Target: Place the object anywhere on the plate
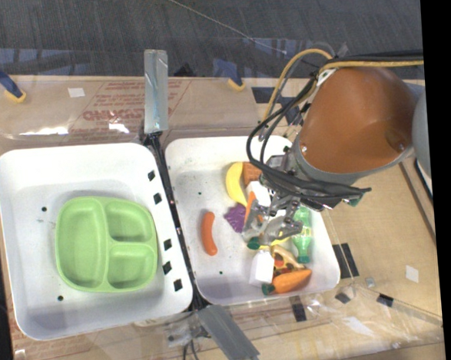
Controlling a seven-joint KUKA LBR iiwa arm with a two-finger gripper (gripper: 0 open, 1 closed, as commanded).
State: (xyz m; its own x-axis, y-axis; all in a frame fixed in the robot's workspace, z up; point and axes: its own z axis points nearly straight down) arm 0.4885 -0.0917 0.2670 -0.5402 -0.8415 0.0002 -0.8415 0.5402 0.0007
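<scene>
A green divided plate (105,241) lies in the left bin (24,170). The right bin (210,284) holds a heap of toy food: a yellow banana (234,182), a purple grape bunch (235,218), an orange sausage (208,233), a carrot (292,280), a white block (262,270) and a green bottle (303,241). My gripper (272,224) is down in that heap, just right of the grapes, under the orange wrist band (356,120). Its metal fingers sit among the toys.
A black divider strip (169,218) runs between the two bins. Cables (282,106) loop off the wrist over the right bin's far edge. A grey tape strip (155,92) lies behind the bins, another (225,333) in front.
</scene>
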